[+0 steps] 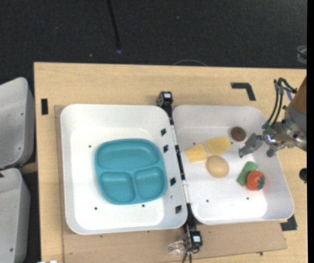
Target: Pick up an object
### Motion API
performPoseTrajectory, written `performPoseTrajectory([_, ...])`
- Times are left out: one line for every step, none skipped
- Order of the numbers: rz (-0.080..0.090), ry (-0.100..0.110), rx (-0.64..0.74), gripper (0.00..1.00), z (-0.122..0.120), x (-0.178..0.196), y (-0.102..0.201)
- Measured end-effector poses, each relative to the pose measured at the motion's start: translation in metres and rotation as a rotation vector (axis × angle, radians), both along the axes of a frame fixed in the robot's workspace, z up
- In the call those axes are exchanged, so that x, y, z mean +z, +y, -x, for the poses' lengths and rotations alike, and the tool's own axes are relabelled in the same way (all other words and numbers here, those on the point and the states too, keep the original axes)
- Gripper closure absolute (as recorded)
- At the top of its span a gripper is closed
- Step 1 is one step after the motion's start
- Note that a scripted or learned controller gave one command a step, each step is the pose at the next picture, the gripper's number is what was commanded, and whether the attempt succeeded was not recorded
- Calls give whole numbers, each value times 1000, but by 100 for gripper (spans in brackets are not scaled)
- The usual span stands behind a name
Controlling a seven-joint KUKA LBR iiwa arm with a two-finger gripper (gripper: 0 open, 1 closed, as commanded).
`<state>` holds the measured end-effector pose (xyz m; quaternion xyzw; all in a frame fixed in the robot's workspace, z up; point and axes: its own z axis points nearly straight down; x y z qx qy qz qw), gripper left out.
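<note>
The right bin (228,212) holds several small items. A brown ball (237,133) lies toward the back, with two yellow wedges (218,144) (197,153) to its left. A beige egg-shaped piece (217,166) lies near the middle. A red tomato-like toy (255,180) rests against a green piece (246,171) on the right. My gripper (261,146) hangs over the bin's right side, just above the green piece and right of the brown ball. Its two dark fingers are spread open with nothing between them.
The left bin (74,201) holds a teal divided plate (130,170). A ridge with black clips (174,158) separates the two bins. Grey pads (3,125) lie off the bench's left edge.
</note>
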<state>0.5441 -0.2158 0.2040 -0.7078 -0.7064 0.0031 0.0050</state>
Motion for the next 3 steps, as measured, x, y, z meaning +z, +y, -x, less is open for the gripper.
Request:
performPoseTrajectory([3, -13, 3, 0, -3, 7, 0])
performPoseTrajectory([4, -7, 0, 0, -2, -56, -1])
performPoseTrajectory([6, -20, -3, 0, -6, -97, -3])
